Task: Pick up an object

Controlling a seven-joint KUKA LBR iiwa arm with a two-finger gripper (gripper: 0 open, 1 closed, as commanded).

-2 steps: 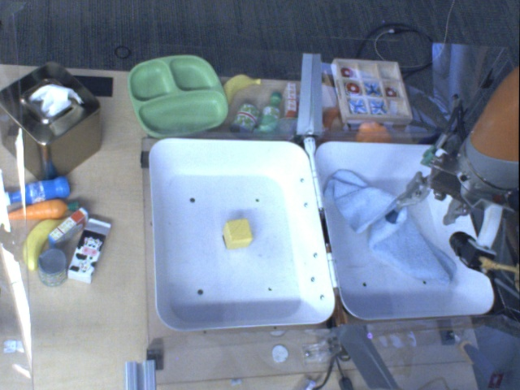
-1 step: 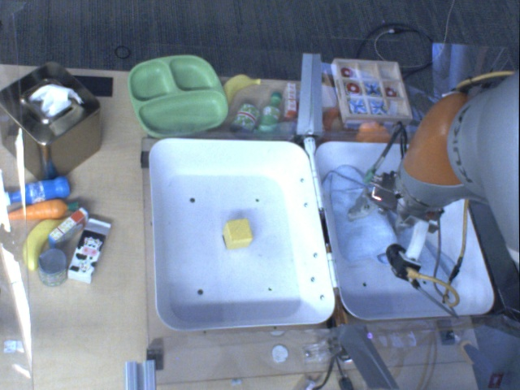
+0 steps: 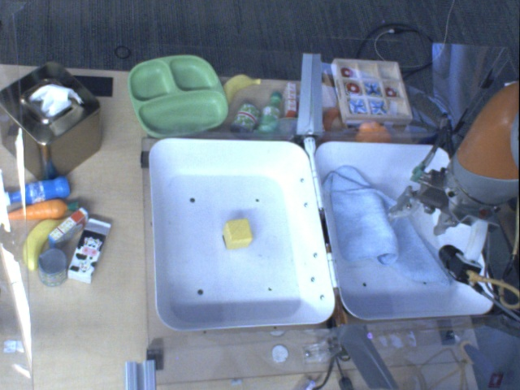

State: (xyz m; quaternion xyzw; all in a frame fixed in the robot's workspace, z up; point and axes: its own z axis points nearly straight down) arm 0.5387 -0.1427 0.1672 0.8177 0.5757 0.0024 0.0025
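Observation:
A small yellow block point(image 3: 238, 233) lies near the middle of the left bin point(image 3: 179, 299). A light blue cloth point(image 3: 363, 222) lies crumpled in the right bin point(image 3: 390, 305), rolled up on its left side and spread flat toward the right. My gripper point(image 3: 422, 217) hangs over the right half of that bin, above the cloth's flat right part, below the arm's orange band point(image 3: 492, 140). It is open, with nothing between its fingers.
Behind the bins stand a green divided plate point(image 3: 178, 94), small bottles point(image 3: 257, 115) and a tic-tac-toe board point(image 3: 370, 91). On the bench to the left are a metal box point(image 3: 50, 119), a banana point(image 3: 32, 245), a carrot point(image 3: 36, 210) and small packages.

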